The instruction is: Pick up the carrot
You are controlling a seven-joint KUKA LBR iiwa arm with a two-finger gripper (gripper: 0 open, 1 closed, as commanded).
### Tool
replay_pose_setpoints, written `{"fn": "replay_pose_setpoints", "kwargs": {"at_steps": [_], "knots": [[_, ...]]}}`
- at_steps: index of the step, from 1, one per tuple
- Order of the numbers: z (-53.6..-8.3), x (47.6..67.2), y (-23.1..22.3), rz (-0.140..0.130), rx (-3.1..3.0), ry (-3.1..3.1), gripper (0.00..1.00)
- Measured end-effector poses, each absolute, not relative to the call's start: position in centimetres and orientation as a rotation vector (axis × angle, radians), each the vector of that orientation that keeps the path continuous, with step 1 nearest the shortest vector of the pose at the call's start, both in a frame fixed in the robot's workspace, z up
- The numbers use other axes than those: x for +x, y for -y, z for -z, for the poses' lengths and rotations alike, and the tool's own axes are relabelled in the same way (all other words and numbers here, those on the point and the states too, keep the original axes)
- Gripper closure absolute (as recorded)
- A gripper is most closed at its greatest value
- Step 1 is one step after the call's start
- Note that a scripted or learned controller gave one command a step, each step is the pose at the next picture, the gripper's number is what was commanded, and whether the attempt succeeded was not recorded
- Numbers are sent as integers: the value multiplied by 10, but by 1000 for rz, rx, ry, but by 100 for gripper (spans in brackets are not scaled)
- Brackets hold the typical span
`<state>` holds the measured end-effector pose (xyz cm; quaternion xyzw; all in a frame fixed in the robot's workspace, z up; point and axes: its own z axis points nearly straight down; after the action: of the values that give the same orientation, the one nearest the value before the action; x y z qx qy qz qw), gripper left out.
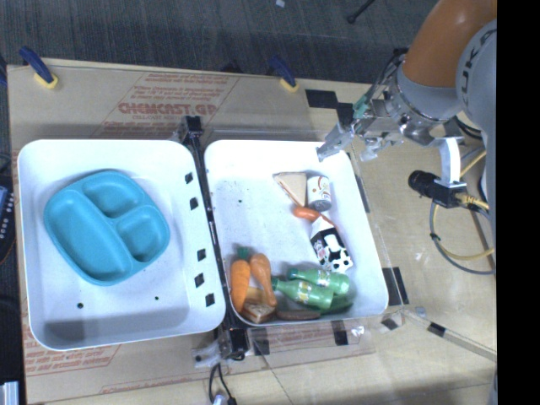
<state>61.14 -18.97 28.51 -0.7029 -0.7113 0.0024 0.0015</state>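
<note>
— What do we have on the worktop (405, 226)?
— Two bins side by side. In the left bin (51, 310) a divided tray (105, 224) lies toward its upper left.
— And the right bin (245, 167)?
— We see the carrot (240, 283) at its lower left, another carrot (261, 278) touching it on the right, and a bottle (312, 287) lying right of both. Above that a cow figure (331, 247), then a can (318, 192) beside a wedge (294, 184).
— The end effector (337, 142)?
— Over the bin's upper right corner.

The grey arm (447, 49) reaches in from the right, its hand (337, 144) angled down-left.
</note>
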Motion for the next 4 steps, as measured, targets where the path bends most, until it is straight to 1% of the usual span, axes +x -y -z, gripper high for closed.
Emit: {"fn": "replay_pose_setpoints", "kwargs": {"at_steps": [1,2,3,4], "knots": [[-143,575,153,-17,-2361,2048,0],[-90,517,96,-10,-2422,1985,0],[-92,478,96,-5,-2541,1841,0],[-92,477,91,-5,-2534,1849,0]]}}
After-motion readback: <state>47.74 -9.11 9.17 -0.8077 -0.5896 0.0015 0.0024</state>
